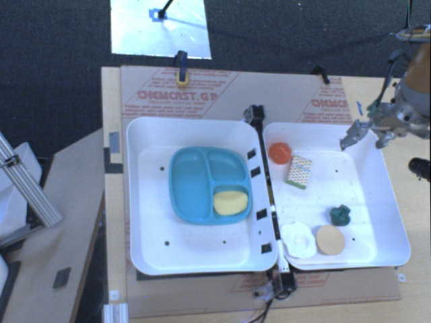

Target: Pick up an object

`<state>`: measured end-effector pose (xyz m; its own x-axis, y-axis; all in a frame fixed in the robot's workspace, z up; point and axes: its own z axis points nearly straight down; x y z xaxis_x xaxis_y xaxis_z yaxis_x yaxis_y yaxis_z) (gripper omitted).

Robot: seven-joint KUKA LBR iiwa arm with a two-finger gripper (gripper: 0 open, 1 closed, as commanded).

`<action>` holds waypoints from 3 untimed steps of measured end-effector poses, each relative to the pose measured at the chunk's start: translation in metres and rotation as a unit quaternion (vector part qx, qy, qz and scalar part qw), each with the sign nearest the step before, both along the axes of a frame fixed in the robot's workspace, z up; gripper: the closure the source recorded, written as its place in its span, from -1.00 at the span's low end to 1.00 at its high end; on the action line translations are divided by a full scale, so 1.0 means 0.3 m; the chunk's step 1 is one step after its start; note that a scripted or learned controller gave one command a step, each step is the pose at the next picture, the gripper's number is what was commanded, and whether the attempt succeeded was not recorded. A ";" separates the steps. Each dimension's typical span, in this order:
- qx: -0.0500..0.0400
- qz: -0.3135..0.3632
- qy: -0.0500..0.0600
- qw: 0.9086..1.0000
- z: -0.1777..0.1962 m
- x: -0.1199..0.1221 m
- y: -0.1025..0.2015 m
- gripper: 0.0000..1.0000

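The right bin point(384, 200) holds an orange ball point(280, 153), a pale dotted block point(299, 171), a small green piece point(340, 214), a white round lid point(298, 239) and a tan disc point(330, 240). My gripper point(368, 137) hangs over the bin's far right corner, up and to the right of the dotted block. Its fingers stand apart, open, with nothing between them. In the left bin point(148, 180) a blue divided plate point(202, 180) carries a yellow lump point(230, 202) in its lower right compartment.
A black clip strip point(264, 180) runs along the seam between the two bins. Brown cardboard point(202, 93) lies under both. A grey metal sheet point(158, 15) sits on the dark floor behind the bench, and a metal rail point(27, 187) leans at the left.
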<state>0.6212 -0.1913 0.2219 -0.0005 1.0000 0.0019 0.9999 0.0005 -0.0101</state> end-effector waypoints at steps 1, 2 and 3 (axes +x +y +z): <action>-0.001 0.001 -0.006 1.000 0.025 0.009 0.002 -1.00; -0.001 0.001 -0.005 1.000 -0.113 0.013 0.006 -1.00; -0.001 0.003 -0.005 1.000 -0.282 0.047 0.018 -1.00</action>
<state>0.6354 -0.1860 0.1373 -0.0063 1.0000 -0.0002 1.0000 0.0063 -0.0002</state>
